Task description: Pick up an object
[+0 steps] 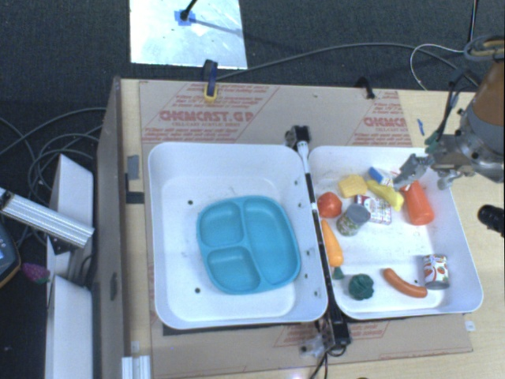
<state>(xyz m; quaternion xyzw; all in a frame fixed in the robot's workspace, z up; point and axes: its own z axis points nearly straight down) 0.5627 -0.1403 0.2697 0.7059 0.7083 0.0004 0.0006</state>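
Note:
My gripper (424, 175) hangs over the far right part of the right bin (465, 268), open, with nothing between its fingers. Just below it lies an orange bottle (417, 202). Left of that are a yellow banana (384, 193), a yellow block (352, 185), a printed packet (378, 211), a red tomato (329, 204) and a grey can (352, 219). Nearer the front lie an orange carrot (333, 245), a green broccoli (361, 286), a red sausage (405, 283) and a small red-and-white can (435, 271).
The left bin (177, 180) holds a blue divided plate (248, 243). A black rail with clips (312, 212) runs between the bins. Cables trail across the bench behind the bins and beside the arm (485, 117).

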